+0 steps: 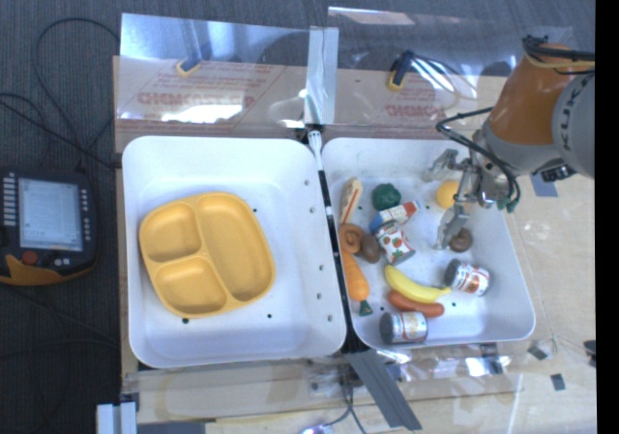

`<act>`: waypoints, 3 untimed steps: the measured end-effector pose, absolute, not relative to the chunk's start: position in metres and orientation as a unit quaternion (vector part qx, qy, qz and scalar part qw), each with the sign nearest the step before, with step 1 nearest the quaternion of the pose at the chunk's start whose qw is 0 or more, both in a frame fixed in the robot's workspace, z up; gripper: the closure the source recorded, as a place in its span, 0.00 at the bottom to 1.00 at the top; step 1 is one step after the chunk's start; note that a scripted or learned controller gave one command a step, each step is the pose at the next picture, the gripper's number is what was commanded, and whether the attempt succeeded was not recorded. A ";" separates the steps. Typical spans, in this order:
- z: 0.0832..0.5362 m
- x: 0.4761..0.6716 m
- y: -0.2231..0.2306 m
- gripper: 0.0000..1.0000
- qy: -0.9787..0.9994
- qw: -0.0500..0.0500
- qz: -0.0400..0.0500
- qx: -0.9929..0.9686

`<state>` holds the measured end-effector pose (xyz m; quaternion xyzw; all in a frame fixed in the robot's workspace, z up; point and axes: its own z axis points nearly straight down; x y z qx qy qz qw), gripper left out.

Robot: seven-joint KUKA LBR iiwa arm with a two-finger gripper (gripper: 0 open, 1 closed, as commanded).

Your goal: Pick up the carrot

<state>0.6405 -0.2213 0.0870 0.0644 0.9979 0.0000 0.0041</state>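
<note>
In the left bin point(135, 326) lies a yellow three-compartment plate point(205, 251). In the right bin point(517, 306) the carrot point(356, 279) rests against the left wall, with a banana point(412, 283), cans and other toy food beside it. Farther right the gripper point(462, 208) hangs with fingers apart, holding nothing.

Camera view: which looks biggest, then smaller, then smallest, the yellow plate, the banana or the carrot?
1. Yellow plate, by far the biggest.
2. Banana and carrot: they look about the same length, so I won't rank them.
</note>
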 end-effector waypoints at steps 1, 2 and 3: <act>0.101 0.645 -0.221 1.00 0.998 0.011 -0.003 0.064; 0.093 0.613 -0.222 1.00 0.998 0.009 -0.003 -0.060; 0.091 0.660 -0.222 1.00 0.967 0.007 -0.003 -0.256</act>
